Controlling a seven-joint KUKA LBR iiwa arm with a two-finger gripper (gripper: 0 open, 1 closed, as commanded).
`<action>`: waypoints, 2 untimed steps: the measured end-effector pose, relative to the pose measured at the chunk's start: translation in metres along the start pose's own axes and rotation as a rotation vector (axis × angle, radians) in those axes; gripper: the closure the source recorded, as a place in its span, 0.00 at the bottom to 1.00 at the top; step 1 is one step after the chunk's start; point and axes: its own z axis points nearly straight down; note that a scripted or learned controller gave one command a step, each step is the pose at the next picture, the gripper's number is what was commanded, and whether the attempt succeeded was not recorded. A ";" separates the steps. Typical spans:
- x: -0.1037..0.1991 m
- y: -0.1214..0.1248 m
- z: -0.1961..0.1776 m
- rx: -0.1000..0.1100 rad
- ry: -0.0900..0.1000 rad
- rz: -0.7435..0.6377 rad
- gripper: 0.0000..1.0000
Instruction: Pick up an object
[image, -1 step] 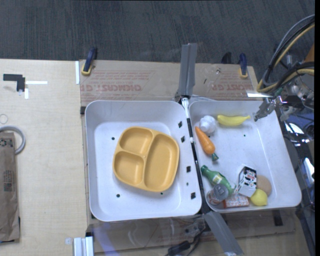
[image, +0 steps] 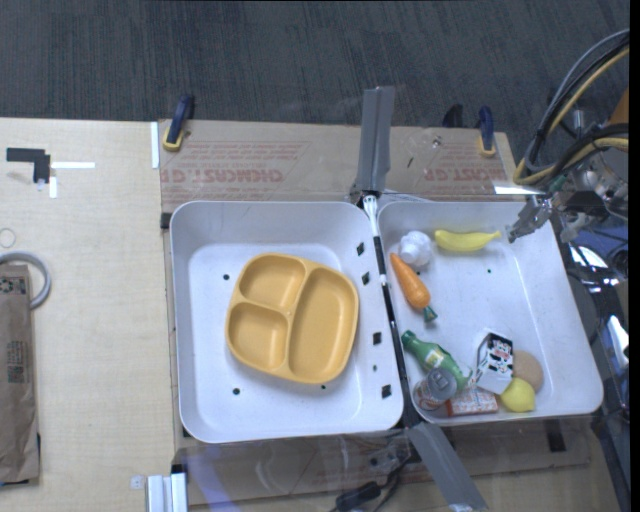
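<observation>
The right bin (image: 560, 300) holds several objects. A yellow banana (image: 465, 239) lies near its back wall, with a white garlic bulb (image: 415, 247) to its left and an orange carrot (image: 410, 283) just below that. Toward the front lie a green bottle (image: 432, 354), a small can (image: 437, 386), a black-and-white carton (image: 494, 360), a lemon (image: 517, 396) and a flat red-and-white packet (image: 470, 405). My gripper (image: 527, 220) hangs over the bin's back right corner, just right of the banana and apart from it, holding nothing that I can see.
The left bin (image: 200, 330) holds a yellow three-compartment plate (image: 293, 317). A grey divider post (image: 374, 140) rises between the bins at the back. Cables and the arm (image: 590, 130) crowd the right edge. A brown paper bag (image: 15, 370) lies far left on the bench.
</observation>
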 end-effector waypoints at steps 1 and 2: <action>0.145 0.002 0.035 0.001 0.000 -0.238 0.00; 0.101 0.000 0.113 -0.016 -0.004 -0.340 0.00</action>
